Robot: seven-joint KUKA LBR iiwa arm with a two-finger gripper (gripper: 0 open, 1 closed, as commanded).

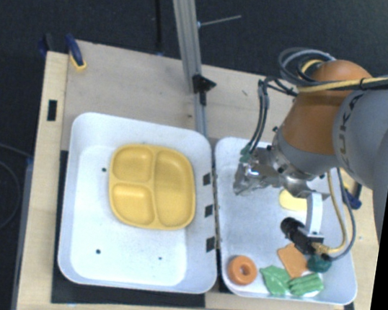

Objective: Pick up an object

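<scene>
Firstly, the wooden bench [132, 86] is carrying two white bins side by side. The grey arm [359, 126] with its orange band is reaching in from the right and is hanging over the upper part of the right bin [256, 226]. The left bin [86, 170] is holding a yellow plate [152, 186] with three compartments, lying flat near its middle. The gripper [246, 182] is hovering over the upper left part of the right bin, close to the wall between the bins; whether it is apart or together, I cannot tell. The small objects are lying along the lower edge of the right bin: green pieces [290, 283] touching each other, an orange ring [241, 269] just beside them on the left, and an orange wedge [291, 259] just above the green pieces. A pale yellow piece [291, 200] is lying higher, partly hidden under the arm.
</scene>
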